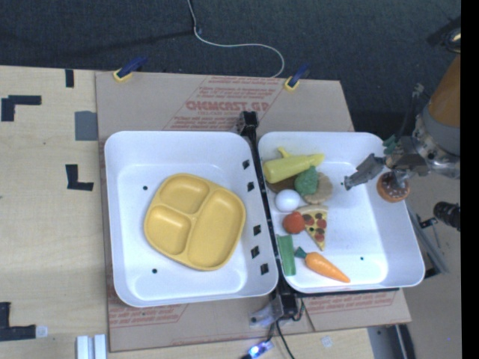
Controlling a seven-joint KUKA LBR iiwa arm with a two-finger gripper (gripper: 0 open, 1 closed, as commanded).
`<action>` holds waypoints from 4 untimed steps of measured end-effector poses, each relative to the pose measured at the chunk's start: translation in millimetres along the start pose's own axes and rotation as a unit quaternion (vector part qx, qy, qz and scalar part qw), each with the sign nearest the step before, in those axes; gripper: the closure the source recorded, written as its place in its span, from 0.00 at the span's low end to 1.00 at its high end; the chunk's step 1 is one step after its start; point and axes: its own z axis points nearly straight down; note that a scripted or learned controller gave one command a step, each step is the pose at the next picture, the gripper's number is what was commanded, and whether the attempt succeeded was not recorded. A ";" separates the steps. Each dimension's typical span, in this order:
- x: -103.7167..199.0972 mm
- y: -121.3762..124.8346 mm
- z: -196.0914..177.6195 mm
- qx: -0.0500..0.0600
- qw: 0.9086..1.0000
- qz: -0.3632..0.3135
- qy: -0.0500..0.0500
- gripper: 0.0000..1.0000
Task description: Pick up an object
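The right bin (374,234) holds several toy foods along its left side: a yellow corn cob (292,165), green broccoli (306,179) on a tan round piece (322,190), a white egg (287,200), a red tomato (293,222), a pizza slice (318,227), a green strip (286,253) and an orange carrot (326,267). My gripper (376,176) hovers over the bin's upper right part, open, with nothing between its fingers. One dark finger (361,172) points left toward the broccoli. A small brown and orange round piece (393,188) sits at the bin's right rim, just below the gripper.
The left bin (127,200) holds a yellow divided plate (194,221). Both bins rest on a cardboard sheet (224,103) on the bench. A white cable (224,42) runs across the dark cloth behind. The arm (441,133) stands at the right edge.
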 end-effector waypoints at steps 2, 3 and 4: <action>0.4 5.6 107.2 0.002 1.000 0.000 0.000 0.00; 6.2 13.5 163.8 0.002 1.000 -0.001 0.000 0.00; 6.1 15.4 183.4 -0.002 1.000 0.000 -0.001 0.00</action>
